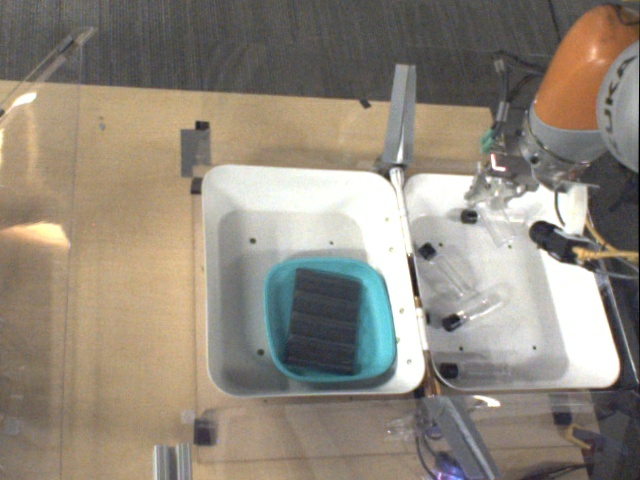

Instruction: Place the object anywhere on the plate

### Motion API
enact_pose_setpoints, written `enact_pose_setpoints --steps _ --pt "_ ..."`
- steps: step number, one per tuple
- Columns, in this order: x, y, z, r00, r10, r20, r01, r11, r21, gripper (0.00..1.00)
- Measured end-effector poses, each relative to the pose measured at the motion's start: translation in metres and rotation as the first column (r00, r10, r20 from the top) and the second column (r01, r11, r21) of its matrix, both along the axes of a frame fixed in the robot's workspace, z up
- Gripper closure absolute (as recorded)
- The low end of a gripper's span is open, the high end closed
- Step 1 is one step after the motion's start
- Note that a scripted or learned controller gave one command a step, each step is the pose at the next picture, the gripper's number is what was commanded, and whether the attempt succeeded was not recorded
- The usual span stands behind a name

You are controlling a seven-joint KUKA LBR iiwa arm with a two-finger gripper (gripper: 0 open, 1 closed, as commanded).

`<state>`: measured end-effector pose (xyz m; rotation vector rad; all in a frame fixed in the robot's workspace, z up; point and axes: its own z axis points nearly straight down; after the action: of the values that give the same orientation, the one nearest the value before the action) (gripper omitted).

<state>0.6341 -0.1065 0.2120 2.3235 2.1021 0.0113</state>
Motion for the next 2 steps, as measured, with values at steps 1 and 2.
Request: enact_pose_setpoints --steps 1,2 --pt "0.022 0.073 -0.027 0.987 0.161 -0.007 -0.161 0.987 0.001 1.00" --pt "0.034 -0.011 0.094 0.929 0.370 0.000 -0.370 0.929 -0.005 1.00"
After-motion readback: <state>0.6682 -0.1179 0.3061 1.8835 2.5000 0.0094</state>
